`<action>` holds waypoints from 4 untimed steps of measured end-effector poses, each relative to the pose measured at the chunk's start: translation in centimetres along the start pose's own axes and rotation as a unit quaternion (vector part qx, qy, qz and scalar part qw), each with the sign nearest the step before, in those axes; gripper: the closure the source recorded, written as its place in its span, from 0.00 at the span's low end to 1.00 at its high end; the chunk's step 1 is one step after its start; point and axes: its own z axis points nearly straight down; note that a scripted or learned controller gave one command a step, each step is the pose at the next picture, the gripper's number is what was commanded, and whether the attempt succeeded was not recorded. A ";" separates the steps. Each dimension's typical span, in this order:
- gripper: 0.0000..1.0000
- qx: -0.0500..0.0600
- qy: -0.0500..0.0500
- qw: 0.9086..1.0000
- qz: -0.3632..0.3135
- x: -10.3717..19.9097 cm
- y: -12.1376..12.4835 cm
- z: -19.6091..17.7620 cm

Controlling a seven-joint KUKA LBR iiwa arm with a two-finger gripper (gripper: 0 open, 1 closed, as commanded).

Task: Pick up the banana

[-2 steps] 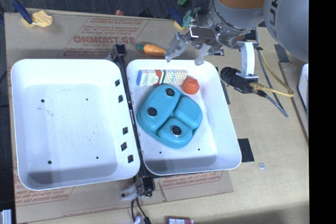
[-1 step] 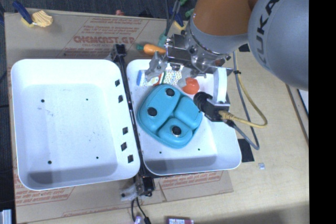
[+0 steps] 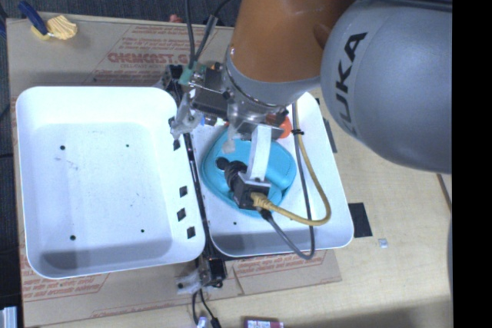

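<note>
The gripper (image 3: 234,136) hangs over the blue plate (image 3: 280,165) in the right bin (image 3: 338,220), open or closed I cannot tell; the banana, presumably hidden beneath, is likely light, smooth, best pinched across its middle.
</note>
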 end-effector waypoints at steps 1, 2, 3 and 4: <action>0.00 -0.002 0.001 1.000 -0.005 -8.4 0.3 -5.5; 0.00 0.000 0.000 1.000 0.010 -2.6 -1.5 2.0; 0.00 -0.001 0.000 0.999 0.049 4.4 -3.6 0.6; 0.00 -0.002 0.001 0.999 -0.040 -1.6 -1.8 -5.4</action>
